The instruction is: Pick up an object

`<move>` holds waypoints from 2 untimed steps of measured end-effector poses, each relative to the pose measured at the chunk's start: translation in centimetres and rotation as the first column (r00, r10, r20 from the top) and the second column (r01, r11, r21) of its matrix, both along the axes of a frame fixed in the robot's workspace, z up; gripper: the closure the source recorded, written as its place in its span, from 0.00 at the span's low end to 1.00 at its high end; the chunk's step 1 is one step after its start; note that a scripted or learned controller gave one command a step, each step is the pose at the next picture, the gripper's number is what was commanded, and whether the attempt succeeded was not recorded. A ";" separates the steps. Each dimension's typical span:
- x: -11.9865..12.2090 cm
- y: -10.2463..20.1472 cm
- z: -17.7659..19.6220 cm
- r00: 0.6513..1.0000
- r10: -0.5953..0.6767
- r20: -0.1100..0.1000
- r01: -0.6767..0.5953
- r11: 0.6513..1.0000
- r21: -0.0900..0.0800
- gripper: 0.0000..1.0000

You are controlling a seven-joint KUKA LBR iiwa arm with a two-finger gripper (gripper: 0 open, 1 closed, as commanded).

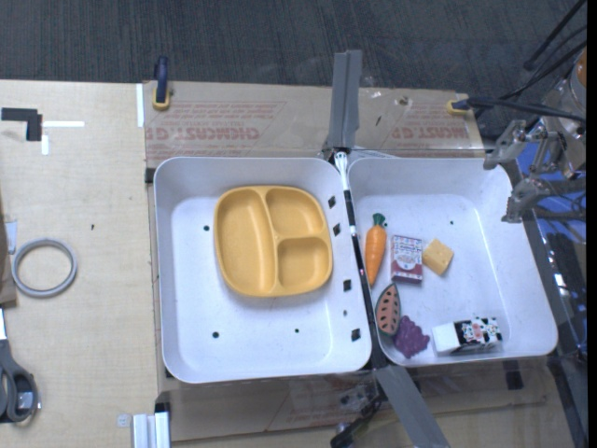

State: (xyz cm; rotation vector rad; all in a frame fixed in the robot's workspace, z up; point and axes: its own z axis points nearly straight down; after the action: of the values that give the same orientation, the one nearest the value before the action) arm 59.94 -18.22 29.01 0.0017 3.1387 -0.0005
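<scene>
I read this as a robotics lab bench. Two white bins [252, 362] sit clamped on cardboard [242, 124] over a plywood top [84, 343]. Toy food fills one bin, a yellow divided plate [273, 241] the other. Tape roll [42, 267] and scissors [16, 390] lie at the far side from my pincer's reach.

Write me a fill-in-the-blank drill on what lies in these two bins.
1. The yellow divided plate lies in the ____ bin.
2. The toy carrot lies beside the divider, in the ____ bin.
3. The small red packet lies between the carrot and the yellow ____.
Missing words: left; right; block
</scene>
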 end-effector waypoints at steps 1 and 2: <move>2.9 -3.0 -11.4 0.942 -0.336 0.000 0.336 0.942 0.000 0.00; 3.8 3.8 -15.2 0.775 -0.632 -0.001 0.632 0.775 0.000 0.00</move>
State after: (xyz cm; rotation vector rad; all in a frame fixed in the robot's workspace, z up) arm 63.73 -14.42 13.80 1.0551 2.9571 -0.0014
